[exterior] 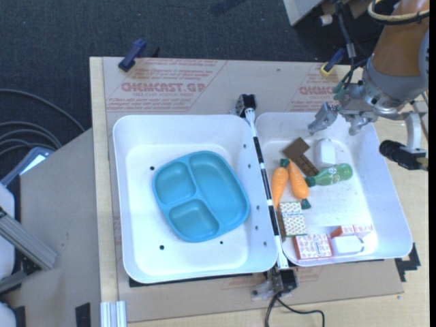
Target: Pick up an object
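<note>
My gripper (339, 122) hangs over the far end of the right bin (388, 203), its two fingers spread apart with nothing between them. Just below it in the bin lie a white block (325, 151) and a brown block (300, 152). A green bottle (332, 174) lies on its side beside them. Two orange carrots (279, 186) (298, 180) rest near the bin's left wall. Toward the front edge sit a patterned box (292, 219) and two red-and-white boxes (312, 246) (351, 240).
The left bin (129, 142) holds a blue divided plate (199, 195). A black divider rail (262, 176) runs between the two bins. The arm's grey wrist with its orange band (398, 53) stands above the right bin's far right corner.
</note>
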